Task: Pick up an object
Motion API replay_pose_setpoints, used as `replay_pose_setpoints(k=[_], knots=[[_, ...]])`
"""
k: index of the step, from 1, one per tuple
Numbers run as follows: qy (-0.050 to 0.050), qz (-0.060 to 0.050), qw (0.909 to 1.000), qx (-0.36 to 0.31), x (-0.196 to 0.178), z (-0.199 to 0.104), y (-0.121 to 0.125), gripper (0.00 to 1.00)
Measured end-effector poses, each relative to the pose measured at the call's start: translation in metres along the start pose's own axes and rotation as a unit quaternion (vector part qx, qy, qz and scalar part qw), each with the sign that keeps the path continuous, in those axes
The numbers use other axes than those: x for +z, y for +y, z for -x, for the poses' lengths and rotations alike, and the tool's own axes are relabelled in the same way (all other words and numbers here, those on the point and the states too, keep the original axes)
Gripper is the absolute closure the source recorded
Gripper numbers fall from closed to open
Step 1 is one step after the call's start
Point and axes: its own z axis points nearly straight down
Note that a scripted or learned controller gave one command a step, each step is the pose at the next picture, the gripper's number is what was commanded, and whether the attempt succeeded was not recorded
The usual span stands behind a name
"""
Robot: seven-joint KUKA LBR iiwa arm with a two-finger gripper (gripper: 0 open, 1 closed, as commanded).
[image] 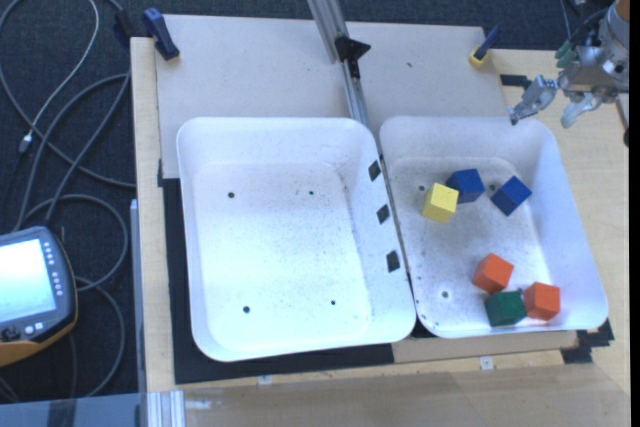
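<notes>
Gripper (552,107) is hanging at the upper right, over the far rim of the right bin (570,205), jaws spread wide and carrying nothing. All the candidates are lying in that bin: a yellow cube (440,202) touching one blue cube (466,183), a second blue cube (511,195) just beside them, and nearer the front an orange cube (493,272), a green cube (505,308) and another orange cube (542,300) bunched together. Left bin (200,165) is sitting bare. My guess: the lone blue cube is offering the cleanest grab, being nearest and apart from its neighbours; dropping straight down with fingers squared to its faces should be avoiding nudges.
</notes>
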Motion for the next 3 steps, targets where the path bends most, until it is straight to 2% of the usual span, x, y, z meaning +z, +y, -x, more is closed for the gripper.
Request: replay_pose_setpoints(k=[1,2,3], knots=[[0.003,-0.004,1.0,-0.002,0.098,-0.065,-0.003,0.0],[0.0,-0.001,1.0,0.0,0.155,-0.086,-0.008,0.0],[0.001,-0.001,1.0,0.0,0.152,-0.117,-0.039,0.0]])
